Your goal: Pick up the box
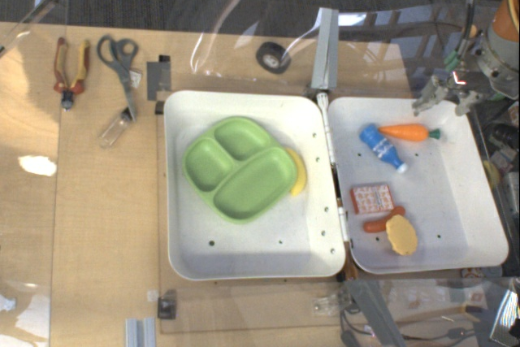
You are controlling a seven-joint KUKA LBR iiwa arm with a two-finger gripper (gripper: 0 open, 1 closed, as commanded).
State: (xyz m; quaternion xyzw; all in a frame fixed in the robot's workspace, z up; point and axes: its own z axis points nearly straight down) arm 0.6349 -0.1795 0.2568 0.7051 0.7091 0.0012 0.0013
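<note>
Claw (441, 91) of mine hangs at the far right corner of the right bin (455, 256), over its back rim; whether its prongs are spread or pressed together I cannot tell from this angle. Nearest it lies an orange carrot (404, 132), touching a blue bottle (382, 147) that slants toward the bin's middle. The box (372, 198), small and red-patterned, rests flat nearer the front of the same bin, well apart from my claw. Just beside it sit a red sausage (374, 226) and a tan cookie (401, 236). In the left bin (244, 256), a green divided plate (240, 168) covers part of a yellow banana (298, 175). Scissors (120, 65), pliers (68, 71) and a tape roll (273, 56) lie on the bench (81, 256).
</note>
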